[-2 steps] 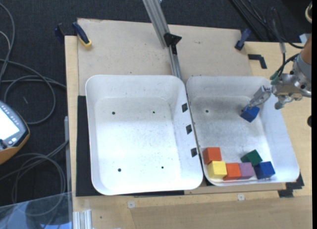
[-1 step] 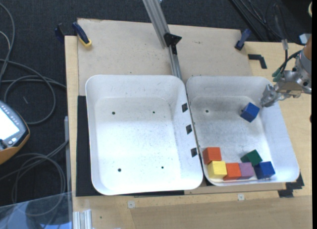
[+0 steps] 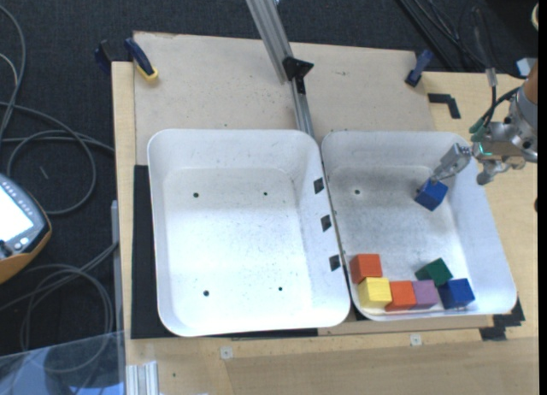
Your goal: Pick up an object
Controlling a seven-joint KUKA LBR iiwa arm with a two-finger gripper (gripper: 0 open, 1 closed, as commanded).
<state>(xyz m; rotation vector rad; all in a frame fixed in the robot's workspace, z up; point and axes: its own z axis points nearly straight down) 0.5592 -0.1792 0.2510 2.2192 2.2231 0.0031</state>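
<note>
Here | jaws (image 3: 469,165) apart | blue block (image 3: 432,194) at left finger's tip, not between.

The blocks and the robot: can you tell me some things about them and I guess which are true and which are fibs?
1. A blue block sits at the tip of the gripper. True.
2. The left bin holds the pile of blocks. False: they lie in the right bin, along its near edge.
3. A yellow block lies in front of an orange block. True.
4. The green block is in the far corner of the right bin. False: it sits near the front, beside a second blue block.
5. A purple block lies in the row at the front. True.
</note>
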